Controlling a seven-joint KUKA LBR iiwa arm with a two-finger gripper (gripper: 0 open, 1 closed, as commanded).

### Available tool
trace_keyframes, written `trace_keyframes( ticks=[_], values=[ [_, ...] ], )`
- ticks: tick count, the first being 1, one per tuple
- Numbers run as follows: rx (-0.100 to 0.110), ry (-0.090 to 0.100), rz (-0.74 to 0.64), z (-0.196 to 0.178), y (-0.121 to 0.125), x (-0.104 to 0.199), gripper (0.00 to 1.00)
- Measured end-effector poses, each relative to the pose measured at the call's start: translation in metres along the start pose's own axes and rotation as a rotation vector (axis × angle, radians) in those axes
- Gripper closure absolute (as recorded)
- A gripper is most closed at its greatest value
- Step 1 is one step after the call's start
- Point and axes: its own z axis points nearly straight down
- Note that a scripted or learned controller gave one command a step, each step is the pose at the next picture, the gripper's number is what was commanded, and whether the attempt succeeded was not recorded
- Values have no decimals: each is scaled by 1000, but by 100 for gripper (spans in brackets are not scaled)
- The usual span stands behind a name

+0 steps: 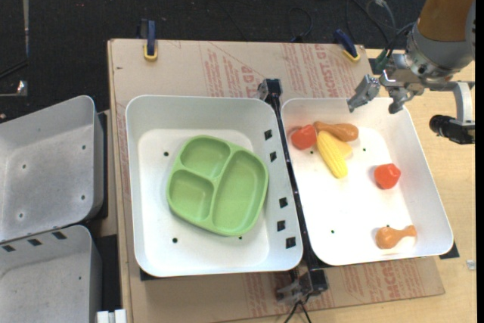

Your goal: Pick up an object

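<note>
The right bin (pixel 423 163) holds a yellow corn cob (pixel 333 153), an orange-brown piece (pixel 338 131) behind it and a red piece (pixel 303 137) at its left. Further right lies a red-orange block (pixel 387 175), and a tan drumstick shape (pixel 395 237) rests near the front. My gripper (pixel 379 97) hangs above the bin's far edge, open, with nothing between its fingers. It is behind and to the right of the corn cob.
The left bin (pixel 144 163) carries a green divided plate (pixel 218 185). A black clamp strip (pixel 281 163) runs between the bins. Grey trays (pixel 45 163) lie at the far left. Clips (pixel 150 49) hold the cardboard base at the back.
</note>
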Motion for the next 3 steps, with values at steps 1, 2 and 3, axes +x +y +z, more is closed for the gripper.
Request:
trace_keyframes(
  ticks=[1, 2, 3],
  values=[
    [-10, -2, -2, -7, 2, 0, 0],
    [-6, -1, -4, 41, 7, 7, 0],
    [-6, -1, -4, 87, 9, 13, 0]
  ],
)
